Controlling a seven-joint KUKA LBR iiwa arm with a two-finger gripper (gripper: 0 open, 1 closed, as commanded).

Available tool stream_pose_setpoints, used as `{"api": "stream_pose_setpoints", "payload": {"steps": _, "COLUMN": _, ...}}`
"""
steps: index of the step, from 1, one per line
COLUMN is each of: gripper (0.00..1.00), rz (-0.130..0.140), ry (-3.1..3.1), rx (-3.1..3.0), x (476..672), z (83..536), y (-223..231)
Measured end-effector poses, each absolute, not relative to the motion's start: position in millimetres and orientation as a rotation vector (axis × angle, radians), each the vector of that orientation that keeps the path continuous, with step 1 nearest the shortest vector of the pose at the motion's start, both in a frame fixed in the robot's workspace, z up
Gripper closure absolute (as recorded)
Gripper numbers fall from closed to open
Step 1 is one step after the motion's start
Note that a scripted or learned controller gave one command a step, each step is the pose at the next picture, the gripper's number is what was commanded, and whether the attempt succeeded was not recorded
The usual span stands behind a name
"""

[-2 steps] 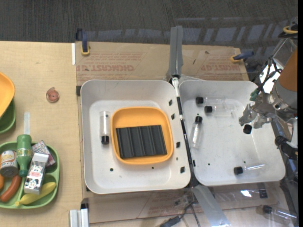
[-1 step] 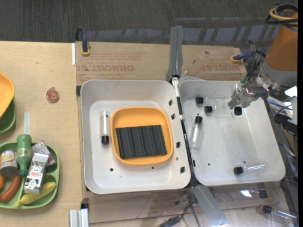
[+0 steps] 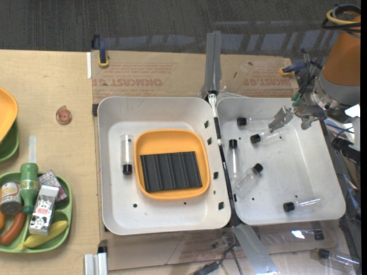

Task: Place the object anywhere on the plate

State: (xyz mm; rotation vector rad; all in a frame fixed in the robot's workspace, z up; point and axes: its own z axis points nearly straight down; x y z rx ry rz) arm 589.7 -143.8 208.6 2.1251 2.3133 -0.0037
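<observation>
An orange plate (image 3: 171,136) lies in the middle of the left bin (image 3: 109,171), and a black ridged block (image 3: 174,171) rests flat on it. A clear vial with a black cap (image 3: 126,153) lies in the same bin, just left of the plate. My gripper (image 3: 293,120) hovers over the far part of the right bin (image 3: 327,176), well away from the plate. Its fingers stand apart with nothing between them. A capped vial (image 3: 261,135) lies just left of and below the fingers.
Several more clear vials with black caps lie scattered in the right bin, such as one (image 3: 233,153) by the left wall and one (image 3: 299,204) near the front. A green tray of toy food (image 3: 34,211) sits at the far left of the bench.
</observation>
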Motion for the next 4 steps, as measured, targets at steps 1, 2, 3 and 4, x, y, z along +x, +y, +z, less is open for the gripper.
{"api": "stream_pose_setpoints", "payload": {"steps": 1, "gripper": 0.0, "rz": -0.003, "ry": 2.426, "rx": 1.994, "x": 617.5, "z": 200.9, "y": -188.8}}
{"api": "stream_pose_setpoints", "payload": {"steps": 2, "gripper": 0.0, "rz": -0.002, "ry": 2.521, "rx": 1.87, "x": 624.6, "z": 231.1, "y": -223.1}}
{"api": "stream_pose_setpoints", "payload": {"steps": 3, "gripper": 0.0, "rz": -0.002, "ry": 2.658, "rx": 1.667, "x": 659.9, "z": 243.0, "y": -221.2}}
{"api": "stream_pose_setpoints", "payload": {"steps": 4, "gripper": 0.0, "rz": -0.003, "ry": 2.713, "rx": 1.581, "x": 659.8, "z": 242.5, "y": -220.9}}
